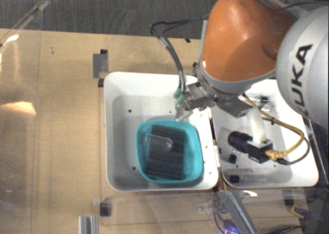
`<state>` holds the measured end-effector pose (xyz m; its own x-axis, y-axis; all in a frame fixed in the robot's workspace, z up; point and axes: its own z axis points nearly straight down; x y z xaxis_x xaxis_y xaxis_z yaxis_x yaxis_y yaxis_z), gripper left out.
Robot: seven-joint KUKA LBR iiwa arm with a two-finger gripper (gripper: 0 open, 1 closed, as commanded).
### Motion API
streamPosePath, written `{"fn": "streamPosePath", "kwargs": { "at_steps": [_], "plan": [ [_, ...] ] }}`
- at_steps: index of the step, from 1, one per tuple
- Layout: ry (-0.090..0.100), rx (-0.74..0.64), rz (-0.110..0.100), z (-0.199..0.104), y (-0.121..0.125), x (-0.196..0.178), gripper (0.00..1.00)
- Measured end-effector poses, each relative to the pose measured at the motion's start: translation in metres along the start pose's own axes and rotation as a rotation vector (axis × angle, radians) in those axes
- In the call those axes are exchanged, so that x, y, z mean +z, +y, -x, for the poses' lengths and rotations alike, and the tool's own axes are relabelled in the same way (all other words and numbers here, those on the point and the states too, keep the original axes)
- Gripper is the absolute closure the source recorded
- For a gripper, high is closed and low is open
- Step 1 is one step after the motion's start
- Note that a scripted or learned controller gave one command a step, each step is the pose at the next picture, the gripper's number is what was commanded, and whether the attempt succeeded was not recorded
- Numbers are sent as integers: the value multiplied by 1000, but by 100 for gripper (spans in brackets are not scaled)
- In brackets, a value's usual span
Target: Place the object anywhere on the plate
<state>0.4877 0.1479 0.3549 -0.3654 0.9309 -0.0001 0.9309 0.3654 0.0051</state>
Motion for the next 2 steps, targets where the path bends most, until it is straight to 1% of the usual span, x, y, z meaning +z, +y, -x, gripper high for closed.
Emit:
{"fn": "streamPosePath", "kwargs": {
  "at_steps": [1,2],
  "plan": [
    [0,1,0,0,0,0,0],
    [-2,69,8,63,-1,-83,0]
  ]
}}
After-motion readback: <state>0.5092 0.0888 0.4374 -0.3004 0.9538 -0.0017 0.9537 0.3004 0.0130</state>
